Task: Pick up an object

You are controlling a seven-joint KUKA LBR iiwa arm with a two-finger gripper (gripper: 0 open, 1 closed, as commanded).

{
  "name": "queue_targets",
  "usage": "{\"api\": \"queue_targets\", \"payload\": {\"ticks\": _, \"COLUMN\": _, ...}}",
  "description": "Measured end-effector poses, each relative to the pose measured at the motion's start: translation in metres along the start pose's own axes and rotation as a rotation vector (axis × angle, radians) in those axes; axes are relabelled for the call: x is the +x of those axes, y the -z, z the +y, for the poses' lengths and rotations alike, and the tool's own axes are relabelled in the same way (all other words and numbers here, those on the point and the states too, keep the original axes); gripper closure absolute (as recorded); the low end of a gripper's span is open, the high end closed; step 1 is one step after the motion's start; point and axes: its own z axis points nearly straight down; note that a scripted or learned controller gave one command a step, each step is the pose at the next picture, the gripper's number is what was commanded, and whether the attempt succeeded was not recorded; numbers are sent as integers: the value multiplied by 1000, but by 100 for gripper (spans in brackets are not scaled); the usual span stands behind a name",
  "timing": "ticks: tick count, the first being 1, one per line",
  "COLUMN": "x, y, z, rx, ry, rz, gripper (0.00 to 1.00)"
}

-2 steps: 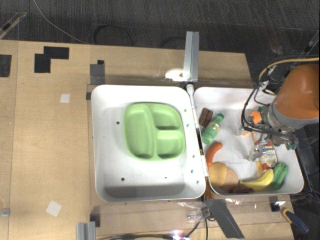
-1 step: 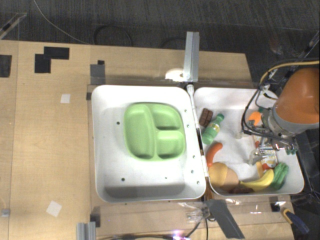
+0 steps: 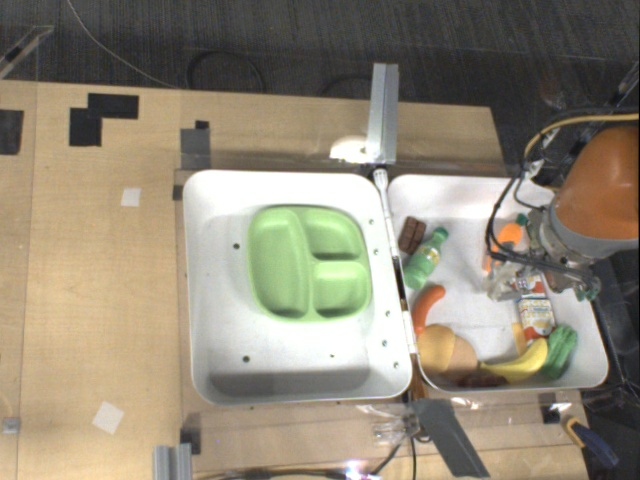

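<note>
Camera view: banana (image 3: 517,364), juice carton (image 3: 536,314) and green bottle (image 3: 425,259) crowd the right bin (image 3: 455,193).

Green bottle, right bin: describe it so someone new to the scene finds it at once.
Take the right bin of the two white ones, then look along its left wall, near the divider. The green bottle lies there tilted, between a brown bar above it and an orange-red carrot below. It is the only pale, see-through green item, with a darker green cap.
</note>
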Motion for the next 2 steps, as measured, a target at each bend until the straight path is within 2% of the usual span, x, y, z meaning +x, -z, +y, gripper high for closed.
{"api": "queue_targets", "payload": {"ticks": 1, "x": -22, "y": 162, "z": -34, "rx": -1, "ry": -22, "rz": 13, "gripper": 100}}
{"api": "queue_targets", "payload": {"ticks": 2, "x": -21, "y": 157, "z": -32, "rx": -7, "ry": -21, "rz": 21, "gripper": 0}}
